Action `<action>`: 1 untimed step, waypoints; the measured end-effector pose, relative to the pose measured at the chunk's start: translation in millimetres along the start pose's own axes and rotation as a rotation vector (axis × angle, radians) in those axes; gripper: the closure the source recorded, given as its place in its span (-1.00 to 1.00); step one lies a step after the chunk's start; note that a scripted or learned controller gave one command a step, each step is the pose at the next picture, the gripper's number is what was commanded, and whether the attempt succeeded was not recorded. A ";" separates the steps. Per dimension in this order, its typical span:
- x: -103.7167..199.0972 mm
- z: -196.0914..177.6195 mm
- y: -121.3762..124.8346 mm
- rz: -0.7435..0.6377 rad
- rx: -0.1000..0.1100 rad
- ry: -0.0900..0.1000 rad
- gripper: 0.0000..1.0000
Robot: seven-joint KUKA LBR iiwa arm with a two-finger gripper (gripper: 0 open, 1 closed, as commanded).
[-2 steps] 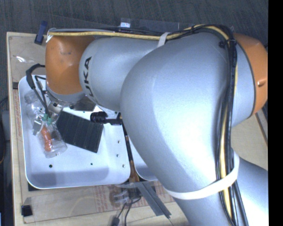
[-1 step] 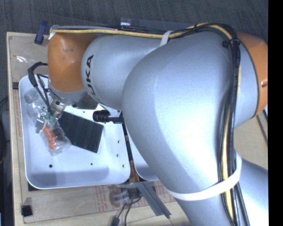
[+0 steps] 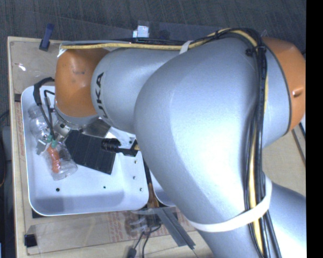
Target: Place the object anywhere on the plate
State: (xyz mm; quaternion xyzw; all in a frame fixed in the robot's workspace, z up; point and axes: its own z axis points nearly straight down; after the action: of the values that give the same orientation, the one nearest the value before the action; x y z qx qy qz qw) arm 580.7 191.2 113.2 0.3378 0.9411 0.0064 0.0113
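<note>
A small orange object with a green end (image 3: 55, 159) lies near the left wall of the left white bin (image 3: 81, 200). My gripper (image 3: 53, 145) reaches down into that bin from the right, and its tip is right at the object, with translucent parts on either side of it. The black gripper body (image 3: 91, 152) sits just right of the object. I cannot make out whether the object is gripped or merely lying on the bin floor. The grey arm (image 3: 204, 122) with its orange band (image 3: 75, 87) covers most of the bench.
A sliver of the right bin (image 3: 160, 196) shows under the arm. The left bin's front floor is bare white with a few small holes. Cables (image 3: 41, 93) loop near the bin's back left corner. The bench edge runs along the left.
</note>
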 end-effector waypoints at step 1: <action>-45.4 -79.1 -90.6 -0.006 0.021 0.017 1.00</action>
State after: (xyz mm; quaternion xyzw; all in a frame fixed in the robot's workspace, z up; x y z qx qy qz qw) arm 556.0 92.1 191.3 0.3348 0.9423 -0.0008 -0.0004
